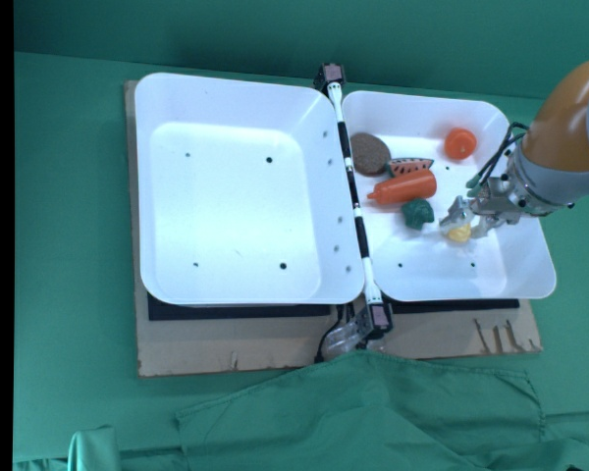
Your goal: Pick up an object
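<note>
The right bin (510, 273) holds several small things: a brown round disc (369, 152), a watermelon slice (410, 166), an orange-red bottle shape (402, 187), a dark green lump (418, 213), an orange round piece (459, 143) and a small yellow piece (458, 233). My gripper (467, 220) reaches in from the right and sits low over the middle of the right bin. It is directly above and touching or nearly touching the yellow piece, which peeks out at its lower edge. The dark green lump lies just to its left.
The left bin (177, 96) sits beside the right one, with a black-and-white divider bar (351, 184) running between them. Both rest on a cardboard sheet (226, 361) on green cloth. A fold of green cloth (373, 410) lies at the front.
</note>
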